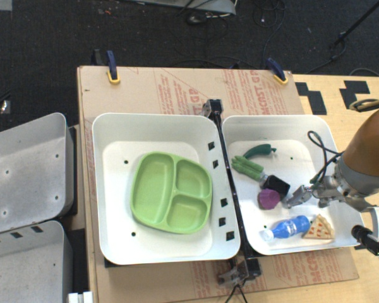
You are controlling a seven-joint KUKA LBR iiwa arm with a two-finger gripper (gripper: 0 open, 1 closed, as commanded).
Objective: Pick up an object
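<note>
gripper (301,196): low over right bin (322,131), fingers hard to read, cannot tell if spread or pinching
targets: purple piece (269,199) and black block (277,185) just beside tip, likely picks
blue bottle (289,227), pizza slice (319,229): near front wall
green tray (172,193): left bin (107,137), well apart

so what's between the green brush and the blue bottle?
The purple object sits between the green brush and the blue bottle, right bin, camera view.
</note>
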